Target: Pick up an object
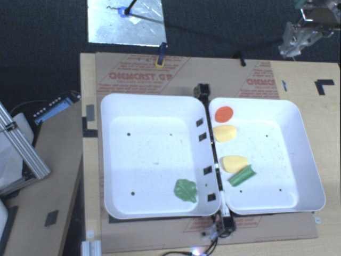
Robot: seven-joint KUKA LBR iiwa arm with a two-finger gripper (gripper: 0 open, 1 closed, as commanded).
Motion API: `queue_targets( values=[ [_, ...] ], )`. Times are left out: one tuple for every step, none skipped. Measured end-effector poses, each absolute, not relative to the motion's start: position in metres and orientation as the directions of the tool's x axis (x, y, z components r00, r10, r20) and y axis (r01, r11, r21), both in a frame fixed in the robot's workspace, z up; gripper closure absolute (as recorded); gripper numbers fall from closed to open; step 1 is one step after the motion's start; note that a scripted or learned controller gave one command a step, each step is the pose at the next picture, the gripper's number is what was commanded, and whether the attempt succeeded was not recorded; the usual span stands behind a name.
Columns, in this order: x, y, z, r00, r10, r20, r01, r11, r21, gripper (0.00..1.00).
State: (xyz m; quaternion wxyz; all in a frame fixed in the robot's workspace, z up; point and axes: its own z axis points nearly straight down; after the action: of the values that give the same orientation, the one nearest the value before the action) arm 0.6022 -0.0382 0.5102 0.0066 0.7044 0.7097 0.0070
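The jaws' state cannot be told; the pale two-finger gripper [292,48] hangs well apart from the shallow white right bin [303,143] holding a round orange disc [224,113].

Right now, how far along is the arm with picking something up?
Nothing looks done yet. The gripper hangs at the upper right, beyond the bins, with nothing seen in it. The orange disc, two yellow pieces and green stick lie in the right bin; the green leaf lies in the left bin. Approaching, grasping and lifting all remain.
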Motion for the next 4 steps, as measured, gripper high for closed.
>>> queue_targets(
  values=[
    [0.533, 0.0, 0.501, -0.008, 1.0, 0.002, 1.0, 0.008, 0.003, 1.0],
    [0.485, 0.032, 0.506, -0.007, 1.0, 0.001, 1.0, 0.007, 0.003, 1.0],
    [0.56, -0.04, 0.525, 0.004, 1.0, -0.003, 1.0, -0.004, 0.007, 1.0],
    [0.5, -0.002, 0.534, -0.007, 1.0, 0.001, 1.0, 0.007, 0.003, 1.0]
  ],
)
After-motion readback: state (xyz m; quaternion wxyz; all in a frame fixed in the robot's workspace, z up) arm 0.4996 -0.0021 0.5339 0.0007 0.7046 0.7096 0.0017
